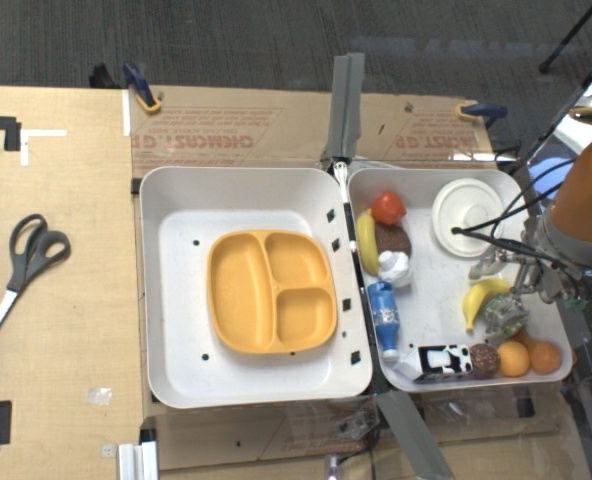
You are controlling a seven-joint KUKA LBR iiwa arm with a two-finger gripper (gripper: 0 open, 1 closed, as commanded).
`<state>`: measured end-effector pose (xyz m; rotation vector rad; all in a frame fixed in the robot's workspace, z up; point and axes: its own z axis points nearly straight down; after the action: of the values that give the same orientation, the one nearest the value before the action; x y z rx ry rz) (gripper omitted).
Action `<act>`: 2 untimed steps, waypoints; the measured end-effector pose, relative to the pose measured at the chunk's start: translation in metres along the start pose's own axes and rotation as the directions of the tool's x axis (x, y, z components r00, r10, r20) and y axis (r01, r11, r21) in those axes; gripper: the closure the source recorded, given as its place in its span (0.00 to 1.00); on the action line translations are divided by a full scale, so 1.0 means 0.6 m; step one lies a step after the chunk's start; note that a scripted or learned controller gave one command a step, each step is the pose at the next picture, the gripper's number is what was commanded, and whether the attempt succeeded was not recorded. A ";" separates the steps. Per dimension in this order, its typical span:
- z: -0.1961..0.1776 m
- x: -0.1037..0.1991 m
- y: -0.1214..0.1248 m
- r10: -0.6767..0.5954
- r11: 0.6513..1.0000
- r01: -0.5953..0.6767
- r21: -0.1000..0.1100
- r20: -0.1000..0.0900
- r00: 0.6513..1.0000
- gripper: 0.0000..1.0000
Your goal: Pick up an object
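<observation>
So the tool (509,293) hung low over the right bin (426,268), right beside the banana (481,298). Couldn't tell its grip state or whether it'd grabbed anything.

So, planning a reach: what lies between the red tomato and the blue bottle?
In the camera view: a yellow banana, a brown object and a white crumpled thing.

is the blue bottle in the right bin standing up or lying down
Lying down. The blue bottle rests on its side along the right bin's left wall, white cap end nearest the bin's front edge.
</observation>
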<state>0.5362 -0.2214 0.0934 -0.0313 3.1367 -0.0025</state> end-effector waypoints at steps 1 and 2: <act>0.002 -0.019 0.067 0.116 0.993 -0.116 -0.001 -0.003 0.993 0.00; -0.032 -0.181 0.094 0.058 0.998 -0.058 0.000 0.005 0.998 0.00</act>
<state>0.6438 -0.1625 0.1129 0.0603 3.1316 -0.0024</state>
